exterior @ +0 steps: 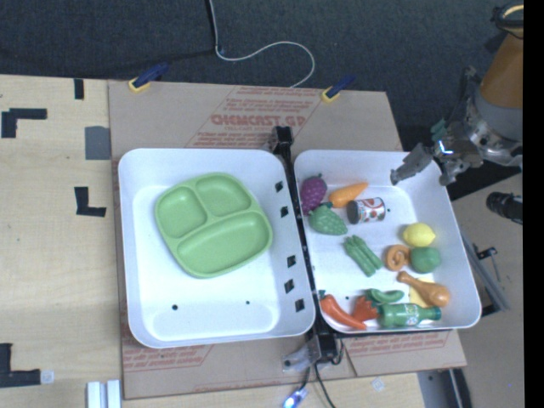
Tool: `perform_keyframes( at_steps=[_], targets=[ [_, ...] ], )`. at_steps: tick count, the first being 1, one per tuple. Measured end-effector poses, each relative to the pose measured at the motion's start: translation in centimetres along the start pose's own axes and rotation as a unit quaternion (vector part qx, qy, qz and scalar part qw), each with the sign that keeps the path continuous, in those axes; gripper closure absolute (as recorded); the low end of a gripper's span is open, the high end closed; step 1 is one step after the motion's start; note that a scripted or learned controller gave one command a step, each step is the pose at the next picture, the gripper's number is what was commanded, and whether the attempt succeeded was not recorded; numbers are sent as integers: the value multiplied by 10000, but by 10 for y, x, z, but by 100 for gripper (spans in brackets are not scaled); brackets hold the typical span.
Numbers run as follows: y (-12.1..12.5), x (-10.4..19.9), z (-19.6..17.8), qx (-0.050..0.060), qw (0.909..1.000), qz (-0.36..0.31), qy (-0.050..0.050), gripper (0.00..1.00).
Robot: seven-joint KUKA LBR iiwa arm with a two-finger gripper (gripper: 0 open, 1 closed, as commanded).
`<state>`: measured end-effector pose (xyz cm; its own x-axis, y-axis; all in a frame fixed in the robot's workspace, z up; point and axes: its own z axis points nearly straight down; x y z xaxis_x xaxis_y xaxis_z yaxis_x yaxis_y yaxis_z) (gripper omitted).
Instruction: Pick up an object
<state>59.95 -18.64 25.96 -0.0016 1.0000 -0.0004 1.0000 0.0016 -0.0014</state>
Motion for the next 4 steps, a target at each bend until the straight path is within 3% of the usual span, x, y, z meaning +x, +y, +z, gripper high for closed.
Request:
perform_keyframes(
  at_steps=[1,2,3,4],
  targets=[
    [-45,75,-77,-29,10000,-35,12,0],
    [-119,141,-43,35,10000,-18,14,0],
    [-116,139,-54,12,10000,-11,2,100],
    [-98,183,-50,1,10000,-18,1,100]
  ],
)
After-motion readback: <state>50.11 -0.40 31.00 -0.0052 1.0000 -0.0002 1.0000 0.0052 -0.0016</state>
